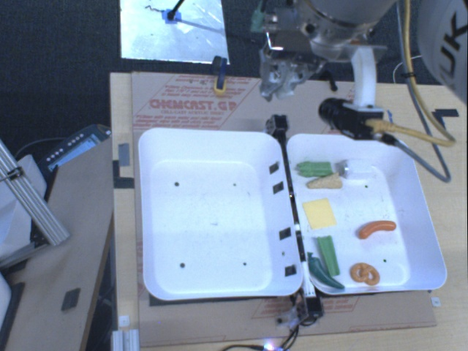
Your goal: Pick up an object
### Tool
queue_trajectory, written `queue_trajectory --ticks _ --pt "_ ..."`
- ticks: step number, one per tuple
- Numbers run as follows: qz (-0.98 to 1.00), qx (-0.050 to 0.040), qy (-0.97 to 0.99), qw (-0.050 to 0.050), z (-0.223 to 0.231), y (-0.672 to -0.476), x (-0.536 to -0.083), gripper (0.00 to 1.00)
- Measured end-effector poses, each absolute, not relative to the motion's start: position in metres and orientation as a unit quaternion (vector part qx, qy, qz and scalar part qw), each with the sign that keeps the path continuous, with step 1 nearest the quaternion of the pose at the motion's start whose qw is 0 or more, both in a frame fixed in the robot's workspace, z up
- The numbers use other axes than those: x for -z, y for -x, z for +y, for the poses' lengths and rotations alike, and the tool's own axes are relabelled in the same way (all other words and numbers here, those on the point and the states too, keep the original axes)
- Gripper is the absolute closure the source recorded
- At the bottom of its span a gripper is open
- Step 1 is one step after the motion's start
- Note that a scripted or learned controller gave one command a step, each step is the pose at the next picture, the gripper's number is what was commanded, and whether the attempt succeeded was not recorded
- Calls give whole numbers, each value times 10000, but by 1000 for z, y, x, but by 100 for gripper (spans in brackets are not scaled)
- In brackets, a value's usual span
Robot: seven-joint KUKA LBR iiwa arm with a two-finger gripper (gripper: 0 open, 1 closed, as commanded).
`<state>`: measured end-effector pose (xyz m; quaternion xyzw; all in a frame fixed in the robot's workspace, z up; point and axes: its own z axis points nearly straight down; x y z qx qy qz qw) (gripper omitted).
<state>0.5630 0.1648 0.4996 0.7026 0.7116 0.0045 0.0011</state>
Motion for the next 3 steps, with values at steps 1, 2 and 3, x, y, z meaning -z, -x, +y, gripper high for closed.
queue_trajectory --ticks 1,2,3 --pt "7103 -29 -7039 5 202 -536 -537 100" --pt "7104 62 -7037 -33 237 -483 -403 100" --pt "7092 -73 -7050 21 234 -487 -523 100"
